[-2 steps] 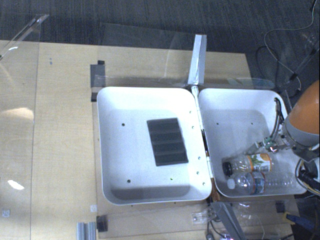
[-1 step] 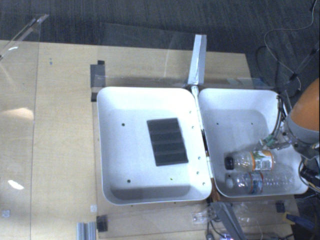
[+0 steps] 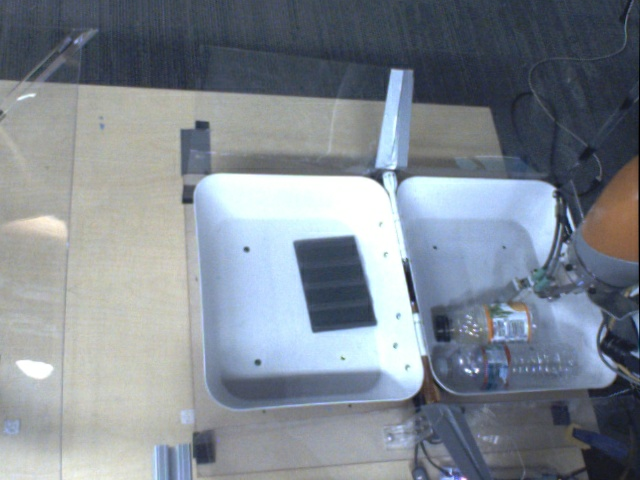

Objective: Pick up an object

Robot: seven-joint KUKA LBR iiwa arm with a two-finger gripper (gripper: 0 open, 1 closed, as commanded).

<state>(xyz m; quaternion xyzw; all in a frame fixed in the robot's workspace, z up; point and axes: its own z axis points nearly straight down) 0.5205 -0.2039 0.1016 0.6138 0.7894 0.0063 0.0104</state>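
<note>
The arm comes in at the right edge of the view, its orange band above the wrist, and the gripper [image 3: 540, 283] hangs low over the right bin [image 3: 470, 218], just beside and to the right of a clear plastic bottle with an orange label [image 3: 495, 325]. That bottle lies on its side near the bin's front wall, dark cap toward the left, and a second clear bottle [image 3: 500, 366] lies touching it on the nearer side, its outline hard to separate from the first. Whether the gripper is spread or closed cannot be told; it is too small and cluttered here. Nothing shows between its tips, so the step in hand looks like the approach, before any grasp. The next move, as I judge it, calls for shifting left over the labelled bottle's body and descending square across its width, since a round, light bottle may roll away. The left bin [image 3: 230, 268] holds a dark ribbed rectangular pad [image 3: 335, 283], lying flat, well apart.
</note>
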